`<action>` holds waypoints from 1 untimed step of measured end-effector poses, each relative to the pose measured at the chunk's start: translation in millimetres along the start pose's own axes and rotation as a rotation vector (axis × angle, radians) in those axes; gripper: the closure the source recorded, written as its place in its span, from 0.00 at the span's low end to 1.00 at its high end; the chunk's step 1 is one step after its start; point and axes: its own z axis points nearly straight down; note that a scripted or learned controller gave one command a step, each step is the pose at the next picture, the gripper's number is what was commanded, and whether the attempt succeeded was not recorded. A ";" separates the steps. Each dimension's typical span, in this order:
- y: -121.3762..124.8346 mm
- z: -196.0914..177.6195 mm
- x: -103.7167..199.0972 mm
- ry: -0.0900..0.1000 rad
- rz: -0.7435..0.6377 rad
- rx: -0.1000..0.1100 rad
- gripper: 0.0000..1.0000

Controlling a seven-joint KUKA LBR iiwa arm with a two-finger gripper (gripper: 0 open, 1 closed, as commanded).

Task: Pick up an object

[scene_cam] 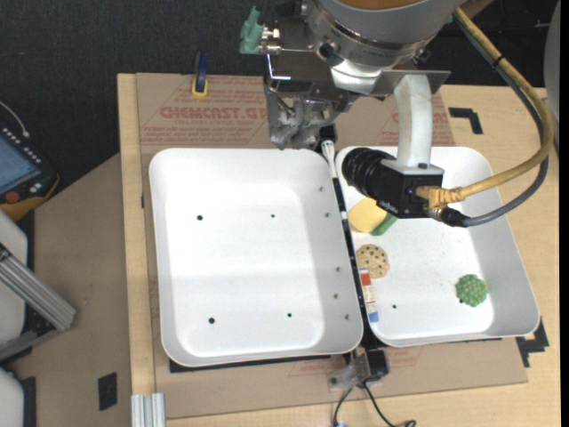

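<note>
Hovering beyond the smooth left bin (178, 265), the gripper (298, 130) (grip: cannot tell) is far from a knobbly green ball (471, 289).

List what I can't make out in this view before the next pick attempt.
- Gripper: blurred below the arm in the camera view; whether it holds anything is unreadable.
- Yellow object: its far side is covered by the arm.
- Green piece beside it: mostly hidden under the arm; shape unclear.
- Thin item along the left wall of the right bin: too small to identify.
</note>
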 end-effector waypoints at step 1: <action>0.7 -10.7 0.9 0.001 -0.001 -0.003 1.00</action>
